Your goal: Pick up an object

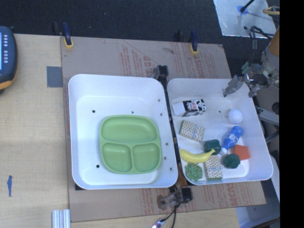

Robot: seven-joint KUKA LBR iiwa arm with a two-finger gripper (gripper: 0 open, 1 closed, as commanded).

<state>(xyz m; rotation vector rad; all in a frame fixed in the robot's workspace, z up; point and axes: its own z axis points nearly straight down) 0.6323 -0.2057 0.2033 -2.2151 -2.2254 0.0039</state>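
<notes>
My end effector (pixel 239 84) hovers over right bin (pixel 214 86) far right corner, nothing between fingers. Banana (pixel 196 156), white ball (pixel 235 115), blue bottle (pixel 232 137) lie below. Green tray (pixel 129 144) in left bin (pixel 80 127).

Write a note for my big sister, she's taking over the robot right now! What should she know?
Gripper: it hovers over the top right corner of the right bin, with nothing between its fingers that I can see.
Things: all in the right bin. A white ball, blue bottle, orange block, banana, a black-and-white carton, patterned packets and some green items.
Left bin: holds a green divided tray.
Done: nothing picked yet.
Left: lower onto one object, grip it, lift. The white ball lies nearest the gripper, so it is probably the easiest try.
</notes>
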